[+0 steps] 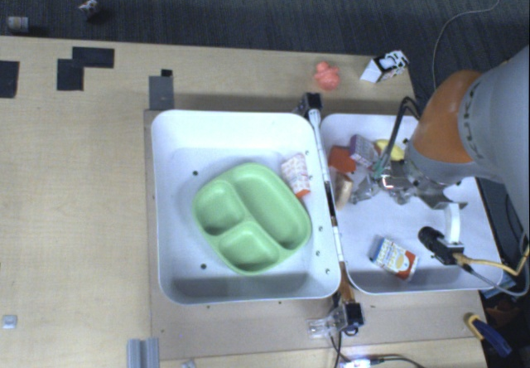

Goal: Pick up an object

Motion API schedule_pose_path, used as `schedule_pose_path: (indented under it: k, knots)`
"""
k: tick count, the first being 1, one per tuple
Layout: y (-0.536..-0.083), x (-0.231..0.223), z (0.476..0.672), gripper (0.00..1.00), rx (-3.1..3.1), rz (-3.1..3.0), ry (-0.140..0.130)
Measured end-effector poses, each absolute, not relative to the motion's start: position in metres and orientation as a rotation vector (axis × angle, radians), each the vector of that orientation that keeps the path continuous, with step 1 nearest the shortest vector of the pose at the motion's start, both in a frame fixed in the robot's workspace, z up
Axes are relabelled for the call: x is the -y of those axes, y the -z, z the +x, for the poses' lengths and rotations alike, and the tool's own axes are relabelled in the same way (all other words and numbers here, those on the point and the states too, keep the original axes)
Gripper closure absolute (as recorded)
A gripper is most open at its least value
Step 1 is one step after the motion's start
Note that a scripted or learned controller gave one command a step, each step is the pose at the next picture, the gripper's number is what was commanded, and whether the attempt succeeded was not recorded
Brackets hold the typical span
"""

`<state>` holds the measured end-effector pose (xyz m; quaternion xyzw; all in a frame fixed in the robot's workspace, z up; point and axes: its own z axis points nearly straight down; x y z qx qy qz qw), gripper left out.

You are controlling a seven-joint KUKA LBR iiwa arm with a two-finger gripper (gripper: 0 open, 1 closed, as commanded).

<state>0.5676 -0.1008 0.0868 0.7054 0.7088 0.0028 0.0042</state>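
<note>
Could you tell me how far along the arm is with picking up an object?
Nothing looks lifted yet. The gripper is down in the right bin among the clutter by its left wall. The small carton and the green tray in the left bin lie untouched. Grasping and lifting remain.

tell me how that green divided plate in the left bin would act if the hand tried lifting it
The green divided plate looks like rigid moulded plastic, so probably stiff and light. It lies flat and wide, unlikely to roll. Its low, smooth rim may slip from a pinch.
</note>
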Motion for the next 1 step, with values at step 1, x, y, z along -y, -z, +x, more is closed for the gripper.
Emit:
schedule_pose_path:
  k: [1]
  knots:
    - [-0.0986, 0.1004, 0.5693, 1.0, -2.224, 2.201, -0.014]
